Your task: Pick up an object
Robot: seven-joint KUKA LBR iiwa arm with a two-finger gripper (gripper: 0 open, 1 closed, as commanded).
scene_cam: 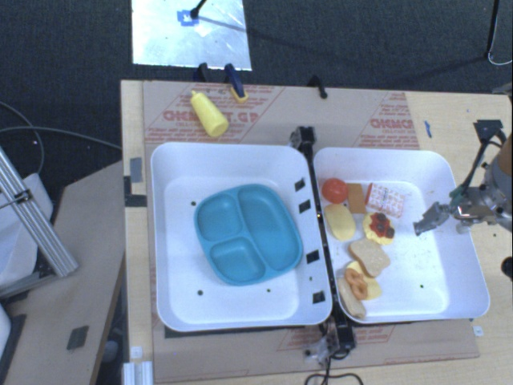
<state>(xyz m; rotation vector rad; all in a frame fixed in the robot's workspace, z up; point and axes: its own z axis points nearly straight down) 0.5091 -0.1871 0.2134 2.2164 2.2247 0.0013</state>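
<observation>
Rightward, pincer (425, 223) over bin (461, 295) floor, unobstructed

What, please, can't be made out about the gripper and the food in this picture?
- Gripper, camera view: small and blurred, so open or shut is unclear; nothing can be seen held.
- Arm: cut off by the right edge.
- Food in the right bin: pieces overlap, and the lowest one is partly hidden against the bin wall.
- Packet: print too small to read.

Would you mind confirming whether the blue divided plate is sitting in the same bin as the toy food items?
No, the blue divided plate lies alone in the left bin, while the toy food items are clustered in the right bin.
</observation>
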